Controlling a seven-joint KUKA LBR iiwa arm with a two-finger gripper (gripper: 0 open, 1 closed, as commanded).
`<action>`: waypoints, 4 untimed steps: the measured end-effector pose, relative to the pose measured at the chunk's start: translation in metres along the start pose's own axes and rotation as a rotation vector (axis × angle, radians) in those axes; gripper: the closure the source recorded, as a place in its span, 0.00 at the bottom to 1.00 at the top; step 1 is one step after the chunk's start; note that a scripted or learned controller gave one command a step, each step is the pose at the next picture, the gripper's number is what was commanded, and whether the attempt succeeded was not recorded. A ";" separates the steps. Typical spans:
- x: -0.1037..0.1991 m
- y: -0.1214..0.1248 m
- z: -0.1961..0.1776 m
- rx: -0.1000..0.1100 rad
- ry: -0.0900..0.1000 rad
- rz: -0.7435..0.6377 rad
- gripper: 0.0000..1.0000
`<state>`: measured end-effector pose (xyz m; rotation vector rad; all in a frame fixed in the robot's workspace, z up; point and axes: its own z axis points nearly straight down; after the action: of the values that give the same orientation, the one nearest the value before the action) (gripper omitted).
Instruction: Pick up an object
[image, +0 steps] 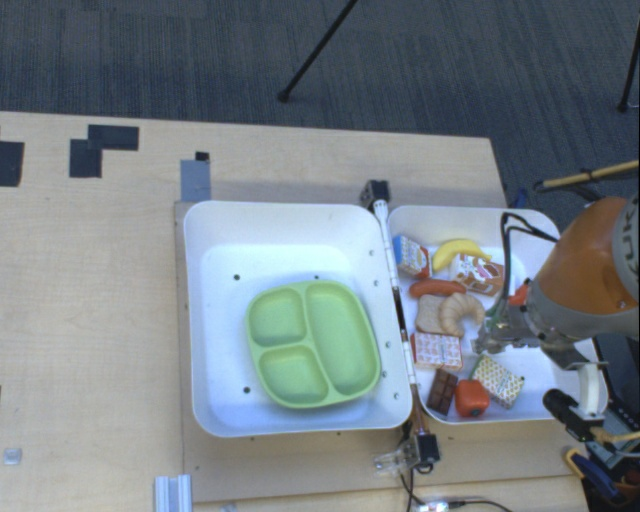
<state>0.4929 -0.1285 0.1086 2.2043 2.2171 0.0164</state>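
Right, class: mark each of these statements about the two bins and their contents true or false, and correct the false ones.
1. The green divided plate lies in the left bin. True.
2. The banana lies on the green plate. False: it is in the right bin, near the far end.
3. The plate has three compartments. True.
4. The toy foods are piled in the left bin. False: they are in the right bin.
5. The arm reaches over the right bin. True.
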 end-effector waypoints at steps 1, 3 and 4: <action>0.000 0.000 0.000 0.000 0.000 0.000 0.00; 0.000 0.002 -0.010 -0.003 0.000 -0.002 0.00; 0.033 -0.002 0.018 0.000 -0.005 0.007 0.00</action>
<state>0.4915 -0.0957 0.0902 2.2090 2.2073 0.0113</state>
